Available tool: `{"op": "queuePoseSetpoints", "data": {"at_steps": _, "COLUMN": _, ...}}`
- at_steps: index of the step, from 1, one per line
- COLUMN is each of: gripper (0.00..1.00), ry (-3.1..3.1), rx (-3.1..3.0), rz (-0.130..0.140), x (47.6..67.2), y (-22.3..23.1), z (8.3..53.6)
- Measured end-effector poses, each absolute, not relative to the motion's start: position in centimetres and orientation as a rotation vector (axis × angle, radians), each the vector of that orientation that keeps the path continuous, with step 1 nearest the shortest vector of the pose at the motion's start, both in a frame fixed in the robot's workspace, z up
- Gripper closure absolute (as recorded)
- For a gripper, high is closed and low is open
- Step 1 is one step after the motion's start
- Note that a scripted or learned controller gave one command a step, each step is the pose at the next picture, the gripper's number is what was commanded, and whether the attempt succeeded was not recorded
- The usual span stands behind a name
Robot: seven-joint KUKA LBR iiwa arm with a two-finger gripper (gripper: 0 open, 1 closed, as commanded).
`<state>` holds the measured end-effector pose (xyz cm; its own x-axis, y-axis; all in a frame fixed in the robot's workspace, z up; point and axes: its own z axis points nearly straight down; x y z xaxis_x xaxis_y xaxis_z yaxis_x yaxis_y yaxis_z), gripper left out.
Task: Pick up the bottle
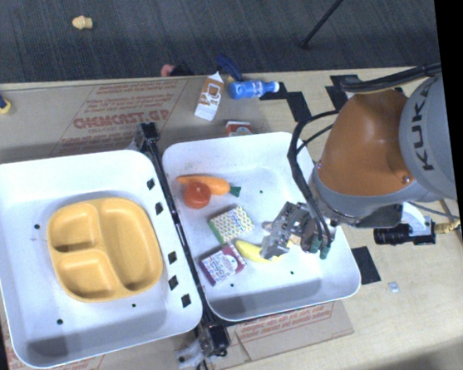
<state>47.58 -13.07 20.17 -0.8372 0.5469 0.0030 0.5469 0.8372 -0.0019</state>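
1. The task is not done. What looks like the bottle [251, 90], a small blue thing with a pale cap end, lies on its side on the bench [105, 112]. It is beyond the far rim of the right bin [344, 279] and outside both bins.
2. Nothing touches the bottle. A small carton [210, 96] lies just beside it on the left.
3. The gripper [286, 230] is well apart from the bottle. It hangs low in the near half of the right bin, close over the right end of a banana [252, 251].
4. Whether the gripper is released or clenched cannot be told; its tip is a blur of grey metal and cables. No bottle is seen in it.
5. Other things in the right bin are a carrot [210, 182], a red ball [198, 195], a patterned box [230, 223] and a pink packet [221, 265]. None looks like a bottle.
6. The left bin [5, 250] holds a yellow plate [105, 244] with 3 wells.
7. The arm [370, 154] reaches in from the right, its orange band over the bin's right rim and the wrist bent down and leftward into the bin.
8. Judged from this, the whole pick is left: move to the bottle, close on it and lift. It may lie outside the arm's usual working area.
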Motion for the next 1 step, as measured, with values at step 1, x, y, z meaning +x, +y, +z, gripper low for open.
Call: {"op": "queuePoseSetpoints", "data": {"at_steps": 1, "gripper": 1.00, "ry": -3.143, "rx": -0.044, "rz": 0.001, "x": 47.73, "y": -10.45, "z": 22.05}}
